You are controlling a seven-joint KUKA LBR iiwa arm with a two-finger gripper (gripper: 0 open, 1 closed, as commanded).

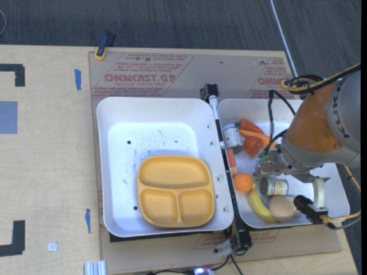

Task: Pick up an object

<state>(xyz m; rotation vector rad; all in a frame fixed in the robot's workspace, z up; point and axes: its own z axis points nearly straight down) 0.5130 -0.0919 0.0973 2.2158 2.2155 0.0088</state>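
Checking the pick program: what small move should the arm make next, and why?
Probably a short descent. The tool sits low in the right bin, over a small jar beside the orange and banana; no object shows between its fingers.

Two shallow white bins side by side: left bin [109,153], right bin [338,202]. One yellow three-compartment tray [175,189] in the left. In the right: one orange [243,182], one banana [259,206], one brown bread roll [281,208], one small jar [276,187], one silver can [231,135], one red pepper-like item [253,145], one orange carrot-like piece [252,128].
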